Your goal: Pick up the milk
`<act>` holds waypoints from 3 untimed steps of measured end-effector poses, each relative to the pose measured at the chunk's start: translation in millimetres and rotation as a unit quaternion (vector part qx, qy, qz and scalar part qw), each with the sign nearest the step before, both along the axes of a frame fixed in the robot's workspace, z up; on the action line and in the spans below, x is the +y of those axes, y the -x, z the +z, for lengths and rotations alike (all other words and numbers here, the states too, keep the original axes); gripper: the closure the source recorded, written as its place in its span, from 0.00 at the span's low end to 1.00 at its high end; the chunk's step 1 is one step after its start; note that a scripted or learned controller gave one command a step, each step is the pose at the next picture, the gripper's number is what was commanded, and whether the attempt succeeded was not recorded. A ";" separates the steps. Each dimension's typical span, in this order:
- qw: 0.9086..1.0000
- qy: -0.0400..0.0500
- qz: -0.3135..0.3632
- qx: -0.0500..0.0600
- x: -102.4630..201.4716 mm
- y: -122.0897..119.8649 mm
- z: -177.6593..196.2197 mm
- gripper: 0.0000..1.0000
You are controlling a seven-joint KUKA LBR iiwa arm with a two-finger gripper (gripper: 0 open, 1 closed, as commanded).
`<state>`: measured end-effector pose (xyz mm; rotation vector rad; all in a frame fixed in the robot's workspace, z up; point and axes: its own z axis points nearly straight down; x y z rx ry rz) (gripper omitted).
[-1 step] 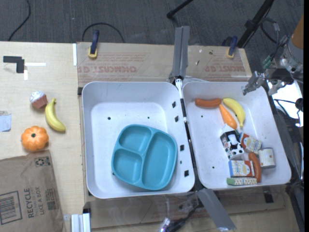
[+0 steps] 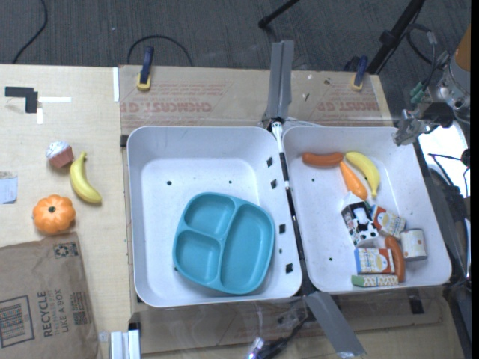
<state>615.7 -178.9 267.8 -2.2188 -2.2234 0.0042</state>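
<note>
Cardboard milk carton point(image 2: 360, 224), boxy, cow-patterned, lies in the glossy right bin point(image 2: 426, 200).

The arm point(image 2: 458, 73) shows at the bench's far right corner as a cluster of grey and silvery metal parts. A patch of orange sits at its top, where the band wraps the wrist. Below that the housing is pale grey with a shiny, rounded collar. Thin cables, some greenish, loop around the metal. The gripper point(image 2: 408, 131) is a small, dull grey, angular piece jutting out from the rest; its finer details are too blurred to make out.
</note>
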 end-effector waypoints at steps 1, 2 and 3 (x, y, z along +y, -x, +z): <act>1.000 0.000 0.000 0.000 0.2 0.0 -0.1 0.00; 1.000 -0.001 0.027 0.001 22.3 58.7 -97.0 0.00; 1.000 -0.001 0.005 0.000 35.8 139.1 -177.2 0.00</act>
